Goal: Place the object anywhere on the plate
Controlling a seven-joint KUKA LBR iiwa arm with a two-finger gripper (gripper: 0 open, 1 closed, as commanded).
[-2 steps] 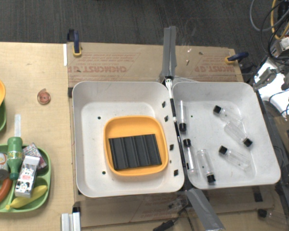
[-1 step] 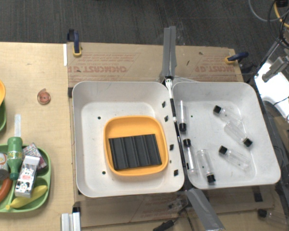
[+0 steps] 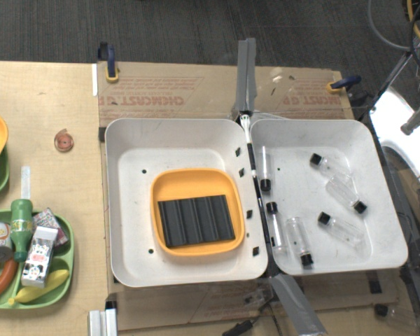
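Inspection finds two white bins set touching, side by side, on a sheet of cardboard (image 3: pixel 168 98) clamped to the bench (image 3: pixel 42 103), presumably so that neither bin shifts under contact. The tool's opening and load cannot be told from this view, so no grasp is recorded. The near bin (image 3: pixel 378 187), on the side from which the tool reaches in, holds six clear vials (image 3: pixel 341 229) with black caps. Three lie in a line close to the wall farthest from the tool's entry side, and three are scattered loose and well apart towards the entry side. All lie flat, at mixed angles. These are judged to be the task's things, and none is on the plate. The far bin (image 3: pixel 126 187), beyond the dividing walls from the tool's entry, carries the orange plate (image 3: pixel 196 178) roughly at its middle, which leaves open margin all round for a descent. A dark ribbed slab (image 3: pixel 196 220) lies on the plate and covers most of its floor; whether it is an insert or a separate item cannot be determined. The task is judged not begun. A vial is round and smooth, so it is liable to roll or slip when pinched, and the ribs may help to check it once it is set down. Beyond the far bin, a green tray (image 3: pixel 59 275) of toy food stands apart on the bench, outside the work.
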